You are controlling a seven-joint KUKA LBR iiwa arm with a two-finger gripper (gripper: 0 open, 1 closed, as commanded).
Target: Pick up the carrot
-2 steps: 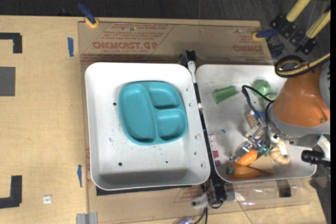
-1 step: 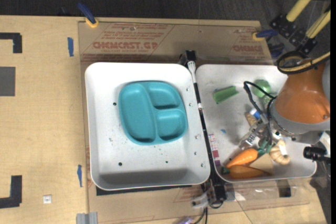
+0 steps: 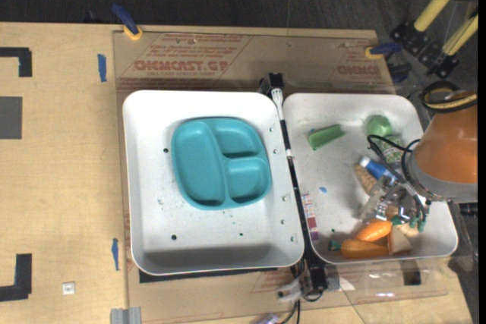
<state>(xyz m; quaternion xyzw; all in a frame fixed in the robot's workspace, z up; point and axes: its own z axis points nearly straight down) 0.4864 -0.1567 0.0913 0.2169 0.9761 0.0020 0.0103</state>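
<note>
The orange carrot (image 3: 355, 246) lies near the front wall of the right bin (image 3: 334, 178), pointing left. A shorter orange piece (image 3: 375, 231) rests just above it. My gripper (image 3: 390, 206) hangs low over the bin's front right part, directly above and slightly right of these orange pieces. It is close to them, and I cannot make out whether it touches either one. The arm's orange band (image 3: 453, 152) hides part of the bin's right side.
A teal divided plate (image 3: 220, 161) sits in the left bin (image 3: 152, 224). The right bin also holds a green block (image 3: 326, 136), a green round item (image 3: 378, 124), a blue-tipped object (image 3: 373, 165) and a tan block (image 3: 399, 240) beside the carrot.
</note>
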